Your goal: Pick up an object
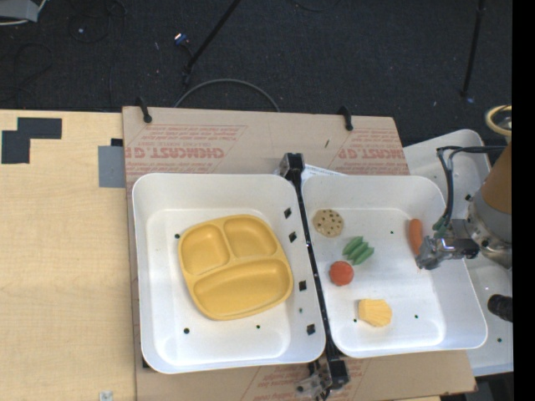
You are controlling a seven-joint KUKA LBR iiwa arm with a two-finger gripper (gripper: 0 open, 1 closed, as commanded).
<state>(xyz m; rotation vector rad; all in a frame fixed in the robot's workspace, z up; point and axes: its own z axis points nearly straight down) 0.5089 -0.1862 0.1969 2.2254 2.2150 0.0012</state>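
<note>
At the right bin's [456, 324] far right edge, the hand [430, 256] hangs just beside the carrot [415, 234].
Whether the hand is apart or together I cannot tell. The carrot looks like a light, stiff, smooth toy; gripping across its narrow middle seems safest.
</note>
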